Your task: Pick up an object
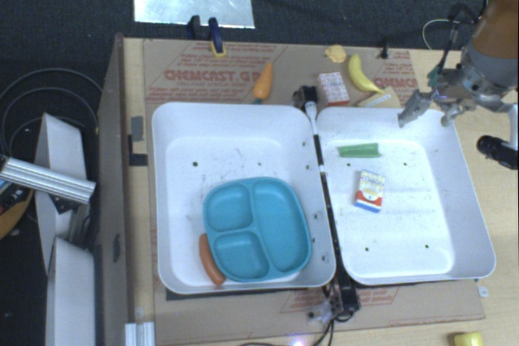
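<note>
In the right bin [454, 255] lie a green flat stick [358, 149] near the back and a small white, red and blue carton [370, 191] in the middle. The left bin [174, 134] holds a blue divided plate [256, 228] with an orange sausage [210, 259] beside its left front edge. My gripper [429, 109] hangs above the right bin's far right corner, fingers spread apart and nothing between them. It is well to the right of and behind the green stick.
Behind the bins on the cardboard lie a banana [361, 74], a small pink box [333, 87], a carrot [263, 81] and a yellow crumpled piece [336, 53]. A grey metal bar [49, 179] sits off the bench at the left.
</note>
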Available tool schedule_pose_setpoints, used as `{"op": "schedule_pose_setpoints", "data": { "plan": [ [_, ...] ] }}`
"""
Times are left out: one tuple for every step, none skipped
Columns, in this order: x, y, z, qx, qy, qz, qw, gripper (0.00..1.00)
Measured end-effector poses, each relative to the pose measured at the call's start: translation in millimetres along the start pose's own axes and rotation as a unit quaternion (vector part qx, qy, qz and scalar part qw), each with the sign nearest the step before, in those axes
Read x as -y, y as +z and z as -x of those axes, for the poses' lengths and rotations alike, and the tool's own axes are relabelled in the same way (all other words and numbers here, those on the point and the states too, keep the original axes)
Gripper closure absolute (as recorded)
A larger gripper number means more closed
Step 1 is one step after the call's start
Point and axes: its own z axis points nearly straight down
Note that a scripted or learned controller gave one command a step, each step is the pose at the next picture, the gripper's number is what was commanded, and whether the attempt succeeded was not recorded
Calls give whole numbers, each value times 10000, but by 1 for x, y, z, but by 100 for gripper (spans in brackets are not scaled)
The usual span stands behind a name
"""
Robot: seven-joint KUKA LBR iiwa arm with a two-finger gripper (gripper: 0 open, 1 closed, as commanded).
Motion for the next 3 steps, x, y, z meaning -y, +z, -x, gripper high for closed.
{"op": "schedule_pose_setpoints", "data": {
  "plan": [
    [24, 112, -44, -22, -20, -54, 10000, 0],
    [57, 127, -81, -12, -19, -24, 10000, 0],
    [89, 146, -76, 15, 16, 31, 10000, 0]
  ]
}}
